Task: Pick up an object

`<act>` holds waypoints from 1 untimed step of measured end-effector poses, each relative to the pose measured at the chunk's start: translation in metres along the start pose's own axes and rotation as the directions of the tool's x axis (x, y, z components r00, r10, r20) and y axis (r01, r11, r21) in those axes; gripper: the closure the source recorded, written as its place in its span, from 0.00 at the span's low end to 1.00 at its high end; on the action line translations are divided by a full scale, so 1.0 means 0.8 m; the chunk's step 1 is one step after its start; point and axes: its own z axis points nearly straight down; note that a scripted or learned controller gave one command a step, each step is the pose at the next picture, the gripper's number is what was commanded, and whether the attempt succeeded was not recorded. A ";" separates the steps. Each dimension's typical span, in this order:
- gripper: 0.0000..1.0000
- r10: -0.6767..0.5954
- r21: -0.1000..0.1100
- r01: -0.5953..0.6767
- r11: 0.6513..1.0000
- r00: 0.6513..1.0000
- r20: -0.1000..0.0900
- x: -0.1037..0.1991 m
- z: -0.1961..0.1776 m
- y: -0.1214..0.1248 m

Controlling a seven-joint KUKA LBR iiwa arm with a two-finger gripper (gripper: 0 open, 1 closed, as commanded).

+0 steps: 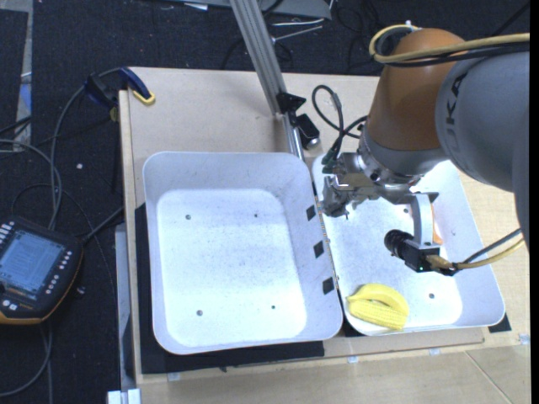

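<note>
The hand [341,194] hung over the right bin [472,297], its state impossible to tell. A ridged yellow corn-shaped object [378,305] lay at that smooth white bin's near edge, well apart from it.

One fixed camera above bench [210,99], slanted down, apparently moderately near
</note>
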 end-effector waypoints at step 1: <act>1.00 0.001 0.001 -0.001 1.000 1.000 0.001 0.070 0.020 0.004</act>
